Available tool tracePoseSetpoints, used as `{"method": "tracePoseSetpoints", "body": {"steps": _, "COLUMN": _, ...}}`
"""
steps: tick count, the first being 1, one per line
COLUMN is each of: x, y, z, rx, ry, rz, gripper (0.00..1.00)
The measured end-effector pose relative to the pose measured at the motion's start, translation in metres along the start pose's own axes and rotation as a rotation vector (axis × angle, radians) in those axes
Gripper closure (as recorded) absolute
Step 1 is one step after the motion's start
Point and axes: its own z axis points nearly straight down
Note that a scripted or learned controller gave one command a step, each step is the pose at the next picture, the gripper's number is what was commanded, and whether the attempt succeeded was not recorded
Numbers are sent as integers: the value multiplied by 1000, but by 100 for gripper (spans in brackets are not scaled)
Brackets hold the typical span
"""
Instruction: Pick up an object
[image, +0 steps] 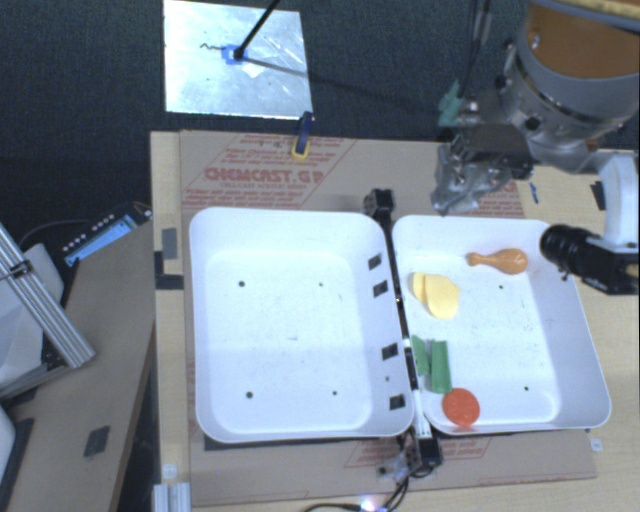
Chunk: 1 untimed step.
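The arm (575, 75) hung above the right bin's (575, 340) far rim, nothing in its gripper (462, 195), finger gap unclear, so approach seemingly remained: descend toward the drumstick (498, 261), slices (436, 295), green piece (436, 365) or tomato (461, 406).

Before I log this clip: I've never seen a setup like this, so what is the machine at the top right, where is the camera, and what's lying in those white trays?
The single camera sits above the bench, looking down at a slant. The grey machine with the orange band is a robot arm reaching in from the right. Its claw hangs above the back edge of the right bin, with nothing visibly held. I can't tell whether it is open or closed. That bin holds four toy-like items: an orange drumstick-shaped piece, a pale yellow piece, a green strip and a red-orange disc. The left bin sits beside it, both on a sheet of printed cardboard.
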Motion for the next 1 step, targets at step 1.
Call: {"method": "tracePoseSetpoints", "body": {"steps": 1, "x": 22, "y": 0, "z": 0, "rx": 0, "ry": 0, "rz": 0, "gripper": 100}}
